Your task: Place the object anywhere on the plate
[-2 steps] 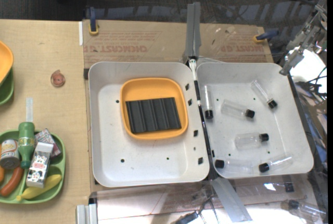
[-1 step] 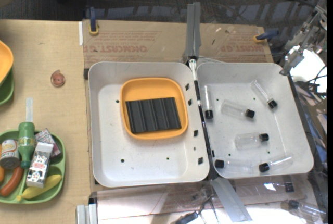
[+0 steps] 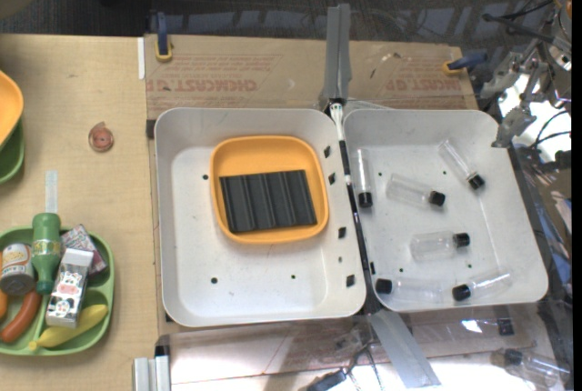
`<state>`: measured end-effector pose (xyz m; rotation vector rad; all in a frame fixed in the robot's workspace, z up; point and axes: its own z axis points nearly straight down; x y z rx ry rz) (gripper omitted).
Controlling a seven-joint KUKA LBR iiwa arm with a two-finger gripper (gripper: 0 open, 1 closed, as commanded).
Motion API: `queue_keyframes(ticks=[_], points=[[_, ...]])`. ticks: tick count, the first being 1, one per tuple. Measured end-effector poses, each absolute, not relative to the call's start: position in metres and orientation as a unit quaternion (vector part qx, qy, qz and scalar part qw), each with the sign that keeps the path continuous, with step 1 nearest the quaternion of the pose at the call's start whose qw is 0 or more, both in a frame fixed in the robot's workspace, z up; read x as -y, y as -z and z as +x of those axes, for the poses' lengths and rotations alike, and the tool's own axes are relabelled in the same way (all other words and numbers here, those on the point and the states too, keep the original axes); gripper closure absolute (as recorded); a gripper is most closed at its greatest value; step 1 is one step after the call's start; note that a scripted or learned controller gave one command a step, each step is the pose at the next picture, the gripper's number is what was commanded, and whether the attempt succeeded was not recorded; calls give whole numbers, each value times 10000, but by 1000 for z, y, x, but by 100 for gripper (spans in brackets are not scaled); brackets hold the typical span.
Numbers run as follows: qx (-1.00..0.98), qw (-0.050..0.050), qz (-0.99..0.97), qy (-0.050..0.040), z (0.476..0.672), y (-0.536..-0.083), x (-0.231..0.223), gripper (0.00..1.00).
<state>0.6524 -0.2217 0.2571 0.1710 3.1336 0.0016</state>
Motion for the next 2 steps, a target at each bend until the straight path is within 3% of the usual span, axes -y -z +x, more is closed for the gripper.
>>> queue_keyframes(ticks=[1, 2], points=[[-9997, 31, 261, 1, 653, -282, 221, 0], [-9961, 17, -877, -5, 657, -250, 221, 0]])
